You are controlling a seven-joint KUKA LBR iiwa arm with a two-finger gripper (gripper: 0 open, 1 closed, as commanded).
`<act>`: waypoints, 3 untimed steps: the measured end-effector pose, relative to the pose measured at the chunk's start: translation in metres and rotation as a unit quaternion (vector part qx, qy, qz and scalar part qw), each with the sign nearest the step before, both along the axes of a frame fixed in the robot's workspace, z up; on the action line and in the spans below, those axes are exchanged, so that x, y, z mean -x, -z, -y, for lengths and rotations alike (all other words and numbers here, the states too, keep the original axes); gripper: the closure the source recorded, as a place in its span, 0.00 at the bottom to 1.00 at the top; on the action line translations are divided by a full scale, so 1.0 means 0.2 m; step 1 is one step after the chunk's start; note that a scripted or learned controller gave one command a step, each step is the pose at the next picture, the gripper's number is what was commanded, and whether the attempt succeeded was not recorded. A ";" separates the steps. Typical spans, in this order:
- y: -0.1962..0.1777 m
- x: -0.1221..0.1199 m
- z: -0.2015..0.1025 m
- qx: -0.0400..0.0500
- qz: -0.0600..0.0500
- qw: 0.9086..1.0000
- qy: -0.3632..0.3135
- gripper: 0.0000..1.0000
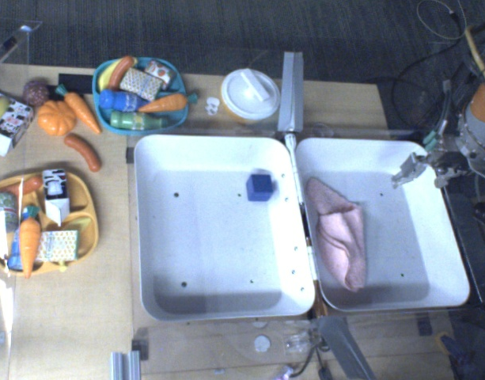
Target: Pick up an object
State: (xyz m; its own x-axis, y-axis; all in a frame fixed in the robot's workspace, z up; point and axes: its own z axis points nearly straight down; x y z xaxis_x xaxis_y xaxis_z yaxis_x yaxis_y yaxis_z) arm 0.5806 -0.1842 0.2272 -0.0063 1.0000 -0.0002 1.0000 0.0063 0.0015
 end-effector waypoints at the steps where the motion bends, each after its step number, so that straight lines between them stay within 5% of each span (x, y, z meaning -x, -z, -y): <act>1: 0.68 -0.09 -0.17 0.001 0.003 0.996 -0.084 0.00; 2: 0.68 0.07 -0.44 0.001 0.006 0.991 -0.136 0.00; 3: 0.69 -0.37 -0.48 0.001 0.005 0.994 -0.110 0.00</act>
